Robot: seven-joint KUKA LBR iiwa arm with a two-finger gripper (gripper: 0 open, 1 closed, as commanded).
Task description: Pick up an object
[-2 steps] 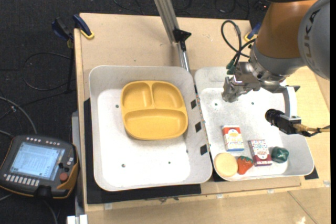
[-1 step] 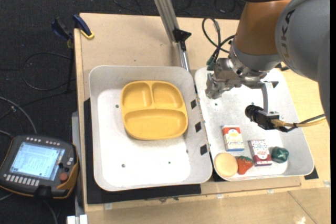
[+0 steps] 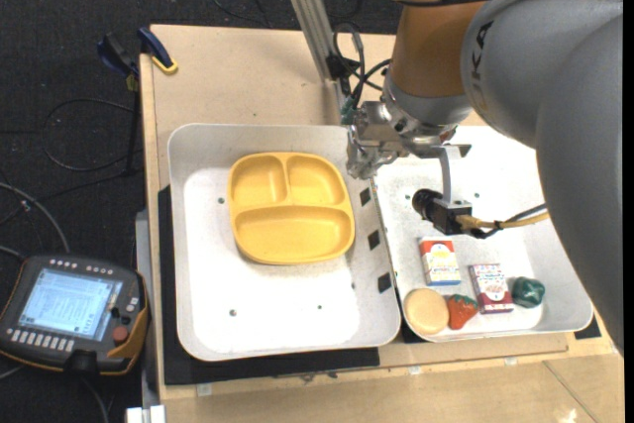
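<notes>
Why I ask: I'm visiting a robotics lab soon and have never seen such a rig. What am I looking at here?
One camera above the bench looks down at a slant. The big grey and orange machine is a robot arm reaching in from the right. Its gripper hangs near where two white bins meet. The left bin holds a yellow divided plate. The right bin holds a pale box, a red box, a round beige item, a red item and a green item. I see nothing held.
</notes>
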